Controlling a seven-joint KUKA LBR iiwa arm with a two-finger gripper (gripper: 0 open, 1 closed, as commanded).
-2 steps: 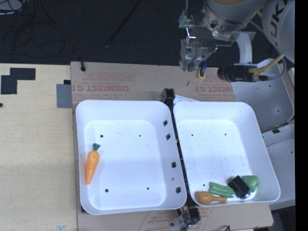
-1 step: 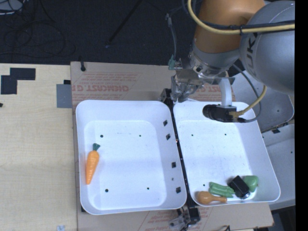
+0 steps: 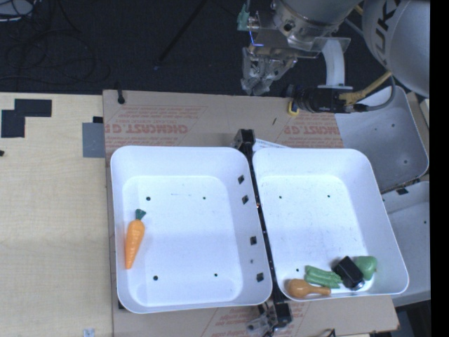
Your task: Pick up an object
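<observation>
With the gripper (image 3: 263, 76) held high beyond the bins, its jaw state not discernible and nothing seen in it, the approach is judged unstarted: a descent is needed toward the toy carrot (image 3: 134, 239) lying in the left bin (image 3: 175, 161).

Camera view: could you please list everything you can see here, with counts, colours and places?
bins: two, white, side by side on the bench
carrot: one, orange with green top, left bin, by its left wall
pear-shaped item: one, orange-tan, right bin, near edge
pod-like item: one, green, right bin, beside the pear shape
black object: one, right bin, near right corner
green item: one, by the black object
arm: one, grey
gripper: one, above the bins' far side
</observation>
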